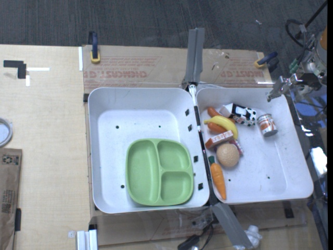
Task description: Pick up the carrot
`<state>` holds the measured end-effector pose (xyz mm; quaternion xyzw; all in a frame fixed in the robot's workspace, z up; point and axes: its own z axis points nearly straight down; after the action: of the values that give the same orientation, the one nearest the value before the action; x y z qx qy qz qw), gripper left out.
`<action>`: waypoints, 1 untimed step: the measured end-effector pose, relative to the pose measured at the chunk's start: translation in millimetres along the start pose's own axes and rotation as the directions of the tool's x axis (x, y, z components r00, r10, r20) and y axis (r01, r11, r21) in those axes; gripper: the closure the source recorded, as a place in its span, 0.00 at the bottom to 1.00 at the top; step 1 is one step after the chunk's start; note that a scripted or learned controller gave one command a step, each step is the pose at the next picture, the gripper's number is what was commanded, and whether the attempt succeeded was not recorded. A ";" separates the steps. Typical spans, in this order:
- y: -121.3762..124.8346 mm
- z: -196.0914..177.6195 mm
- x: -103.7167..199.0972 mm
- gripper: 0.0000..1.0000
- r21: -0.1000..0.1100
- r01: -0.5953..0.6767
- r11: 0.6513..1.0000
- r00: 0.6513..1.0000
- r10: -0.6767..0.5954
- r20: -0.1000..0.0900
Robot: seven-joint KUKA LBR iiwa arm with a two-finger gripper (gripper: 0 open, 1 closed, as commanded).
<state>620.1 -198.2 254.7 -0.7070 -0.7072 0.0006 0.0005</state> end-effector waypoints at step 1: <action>-23.6 163.0 51.2 0.00 -0.001 -0.007 1.000 1.000 0.007 0.000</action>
<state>596.2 -147.1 91.7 -0.7093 -0.7049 0.0004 0.0002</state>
